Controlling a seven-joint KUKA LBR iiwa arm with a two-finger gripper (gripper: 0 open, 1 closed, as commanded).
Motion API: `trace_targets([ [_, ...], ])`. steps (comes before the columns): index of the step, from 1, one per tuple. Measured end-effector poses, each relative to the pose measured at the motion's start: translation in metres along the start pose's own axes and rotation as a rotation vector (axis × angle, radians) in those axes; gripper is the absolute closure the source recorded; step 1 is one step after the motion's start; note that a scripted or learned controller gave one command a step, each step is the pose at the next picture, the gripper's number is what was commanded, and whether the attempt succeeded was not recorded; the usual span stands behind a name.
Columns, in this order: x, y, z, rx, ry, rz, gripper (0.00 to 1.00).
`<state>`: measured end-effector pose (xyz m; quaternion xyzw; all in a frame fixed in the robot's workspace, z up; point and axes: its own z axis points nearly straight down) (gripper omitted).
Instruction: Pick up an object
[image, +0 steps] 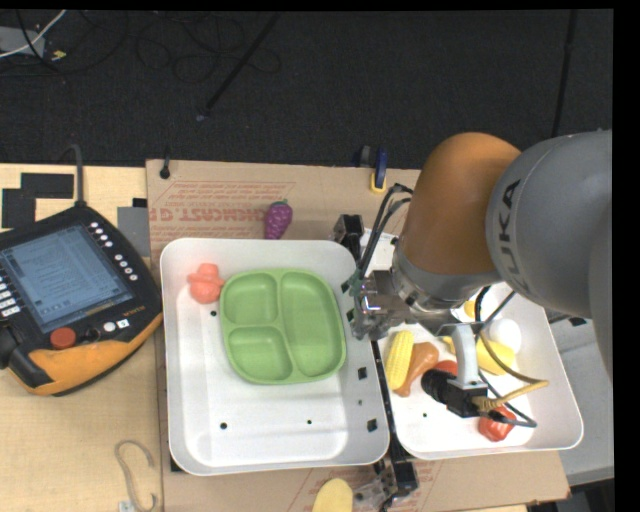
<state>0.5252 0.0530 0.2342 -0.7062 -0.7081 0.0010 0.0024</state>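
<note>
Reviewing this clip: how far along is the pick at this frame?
Done: nothing looks lifted; the corn and red piece lie in the right bin, the green plate and pink toy in the left bin. In hand: the gripper hangs at the right bin's left wall, just above the corn in the picture. Left: grasp one object and lift it.

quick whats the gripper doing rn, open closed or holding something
Gripper: cannot be told; it is down by the right rim of the green plate.
</note>
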Motion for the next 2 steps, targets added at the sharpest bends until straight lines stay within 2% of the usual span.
trace_targets([
  [1, 0.0320, -0.0222, 0.0183, 0.002, -0.001, 0.001, 1.00],
  [2, 0.0313, -0.0204, 0.0174, -0.001, -0.002, 0.005, 1.00],
])
